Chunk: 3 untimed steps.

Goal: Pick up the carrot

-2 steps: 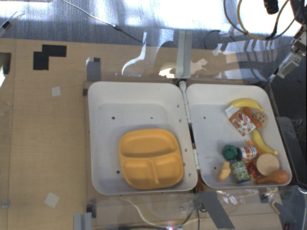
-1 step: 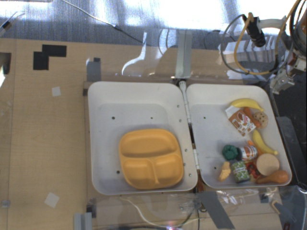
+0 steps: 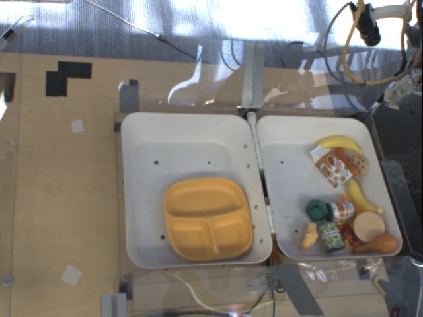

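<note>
left bin (image 3: 139, 177): yellow divided plate (image 3: 208, 218) toward its near edge | right bin (image 3: 284, 177): near edge holds cheese wedge (image 3: 309, 236), green can (image 3: 330, 236), drumstick (image 3: 378, 244) at near-right corner | carrot (image 3: 346, 162) by far-right corner, against snack packet (image 3: 332, 168), cookie (image 3: 359, 163), banana (image 3: 340, 142) | my jaws: cannot tell
</note>
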{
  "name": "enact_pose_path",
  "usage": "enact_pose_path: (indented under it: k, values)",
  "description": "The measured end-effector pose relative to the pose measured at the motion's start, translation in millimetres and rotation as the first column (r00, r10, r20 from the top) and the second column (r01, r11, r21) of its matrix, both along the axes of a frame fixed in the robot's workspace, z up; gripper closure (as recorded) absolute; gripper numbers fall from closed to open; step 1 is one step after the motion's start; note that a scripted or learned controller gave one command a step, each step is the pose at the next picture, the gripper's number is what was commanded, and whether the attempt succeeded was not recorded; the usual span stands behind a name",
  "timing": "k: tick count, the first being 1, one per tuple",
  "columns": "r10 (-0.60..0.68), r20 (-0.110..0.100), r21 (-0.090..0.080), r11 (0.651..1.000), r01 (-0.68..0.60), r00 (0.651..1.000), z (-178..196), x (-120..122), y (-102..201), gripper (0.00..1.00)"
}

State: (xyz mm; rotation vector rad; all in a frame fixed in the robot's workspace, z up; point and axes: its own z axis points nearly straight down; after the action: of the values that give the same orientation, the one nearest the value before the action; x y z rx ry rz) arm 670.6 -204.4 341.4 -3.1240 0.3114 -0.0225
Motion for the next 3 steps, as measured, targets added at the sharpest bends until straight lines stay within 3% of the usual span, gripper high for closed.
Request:
enact_pose_path:
  k: [1, 2, 3]
  values:
    - [0.001, -0.004, 0.001, 1.0, -0.001, 1.0, -18.4, -0.2, -0.3, 1.0]
    - [0.002, -0.01, 0.003, 1.0, -0.002, 1.0, -65.2, -0.9, 0.2, 1.0]
    - [0.006, 0.003, 0.003, 1.0, -0.006, 1.0, -51.0, 1.7, 2.8, 1.0]
